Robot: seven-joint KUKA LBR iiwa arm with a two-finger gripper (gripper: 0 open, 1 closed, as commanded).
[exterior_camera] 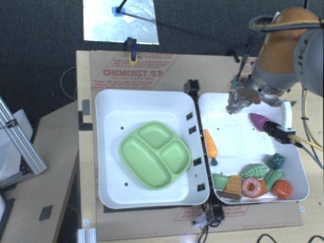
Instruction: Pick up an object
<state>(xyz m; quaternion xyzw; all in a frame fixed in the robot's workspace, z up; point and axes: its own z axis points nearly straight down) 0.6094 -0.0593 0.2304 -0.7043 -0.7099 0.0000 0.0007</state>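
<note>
Toy food crowds the near edge of the right bin point(230, 135), well toward the camera from the gripper point(236, 104). From the view's left, packed close, sit a green lump point(220, 180), a waffle point(234, 186), a donut point(251, 187) and a tomato point(282, 188). Just behind them are a knobbly green piece point(254, 171), a green pod point(273, 176) and a teal piece point(276, 161).

A green plate point(154, 155) with three compartments fills the middle of the left bin point(109, 135), well off to the gripper's left in the view and nearer the camera. A carrot point(210, 145) lies along the right bin's left wall, green end toward the camera, between the food pile and the gripper.

A purple toy point(259, 119) lies on the bin floor just beside the gripper – on its right in the view, slightly nearer the camera, and apart from it.

The gripper hangs over the far part of the right bin. It is blurred, and I cannot tell whether it is open or closed.

Behind and to the right of it rises the arm point(288, 39), grey and orange. Farther back, a cardboard sheet point(136, 72) with red print shows from under the bins, a blue and yellow clamp point(131, 48) sits at its far edge, and a silvery sheet point(120, 14) lies beyond.
</note>
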